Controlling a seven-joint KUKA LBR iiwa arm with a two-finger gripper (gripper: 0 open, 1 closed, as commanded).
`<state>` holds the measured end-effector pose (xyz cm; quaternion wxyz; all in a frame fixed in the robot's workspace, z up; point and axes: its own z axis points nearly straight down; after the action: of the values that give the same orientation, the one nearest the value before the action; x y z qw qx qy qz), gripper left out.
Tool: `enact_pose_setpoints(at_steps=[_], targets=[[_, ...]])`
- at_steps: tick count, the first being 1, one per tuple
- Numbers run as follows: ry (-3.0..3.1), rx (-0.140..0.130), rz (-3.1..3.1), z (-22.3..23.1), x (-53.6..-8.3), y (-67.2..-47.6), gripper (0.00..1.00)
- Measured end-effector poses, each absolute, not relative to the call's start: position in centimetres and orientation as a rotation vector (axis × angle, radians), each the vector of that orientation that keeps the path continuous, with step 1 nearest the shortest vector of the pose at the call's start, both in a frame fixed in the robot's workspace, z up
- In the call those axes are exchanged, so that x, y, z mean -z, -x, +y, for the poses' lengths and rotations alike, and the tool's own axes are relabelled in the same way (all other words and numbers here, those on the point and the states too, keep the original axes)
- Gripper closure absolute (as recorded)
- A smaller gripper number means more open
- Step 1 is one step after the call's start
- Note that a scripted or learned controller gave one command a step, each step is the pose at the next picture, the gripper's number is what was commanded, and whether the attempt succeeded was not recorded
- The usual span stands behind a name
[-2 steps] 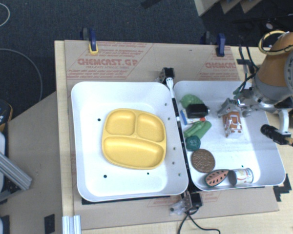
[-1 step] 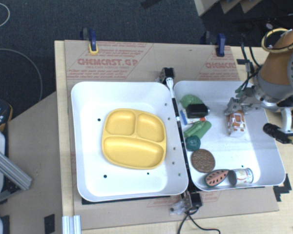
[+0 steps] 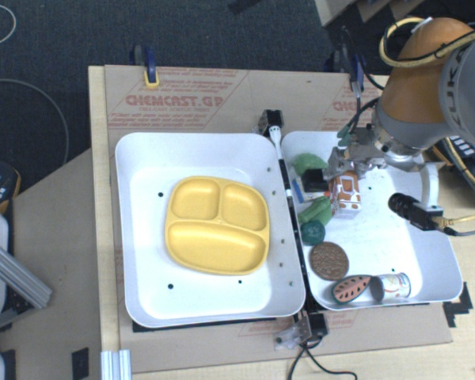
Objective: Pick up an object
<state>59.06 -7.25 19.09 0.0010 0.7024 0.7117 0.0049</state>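
Camera view shows the grey two-finger gripper (image 3: 342, 158), finger state unclear, poised over a small orange-and-white carton (image 3: 347, 194), seemingly targeting it.

Brightness: even and fairly strong over the bench; the two white bins (image 3: 134, 212) are the brightest areas, close to washed out.
Surroundings: the dark floor at the upper left of the frame is dim with little detail.
Shadows: soft and short; a faint one lies under the lower right rim of the yellow divided plate (image 3: 218, 224), and a weak one under the arm (image 3: 427, 77) in the right bin.
Glare: a mild sheen on the plate's ridges and on the arm's orange band.
Sharpness: moderate, slightly soft throughout; small items in the right bin are hard to read.
Distortion: none obvious at the edges.
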Motion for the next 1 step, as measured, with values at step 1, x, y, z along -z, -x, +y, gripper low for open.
enact_pose_setpoints(at_steps=[1], targets=[[-2.214,0.0,2.238,3.18,-18.45,-57.06,1.0]])
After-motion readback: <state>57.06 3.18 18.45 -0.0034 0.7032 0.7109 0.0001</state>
